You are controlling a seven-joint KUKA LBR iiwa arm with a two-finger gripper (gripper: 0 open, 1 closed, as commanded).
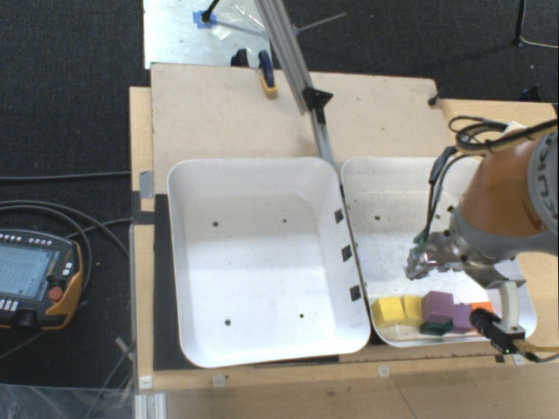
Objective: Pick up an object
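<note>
Over the right bin [384, 199], the pincer [421, 263] is hanging blurred, its grip impossible to judge; blocky yellow [397, 310], purple [439, 305], green [435, 327] and half-hidden orange [479, 307] pieces are lying below.

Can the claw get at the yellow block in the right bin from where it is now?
Probably yes. The claw hangs just above the yellow block, which lies uncovered near the right bin's front edge. A purple block crowds its right side.
</note>
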